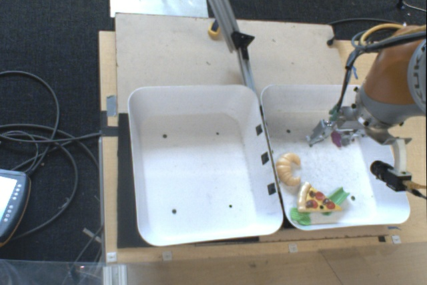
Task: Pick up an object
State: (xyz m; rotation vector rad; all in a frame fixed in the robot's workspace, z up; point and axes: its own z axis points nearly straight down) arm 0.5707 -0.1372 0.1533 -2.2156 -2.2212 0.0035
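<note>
My gripper (pixel 320 134) hangs over the right bin (pixel 301 98), in its upper right part, below the orange-banded wrist. A small purple object (pixel 340 138) shows right against the gripper's lower side; whether it is held is unclear. A tan croissant (pixel 289 169) lies near the bin's left wall, well below and left of the gripper. A pizza slice (pixel 317 199) with red toppings rests by the front edge, with a green piece (pixel 338 197) beside it.
The left bin (pixel 150 103) stands beside the right one, with a shared divider between them. A slanted metal pole (pixel 223 7) crosses the bench from the top. Cables and a tablet lie on the floor at left.
</note>
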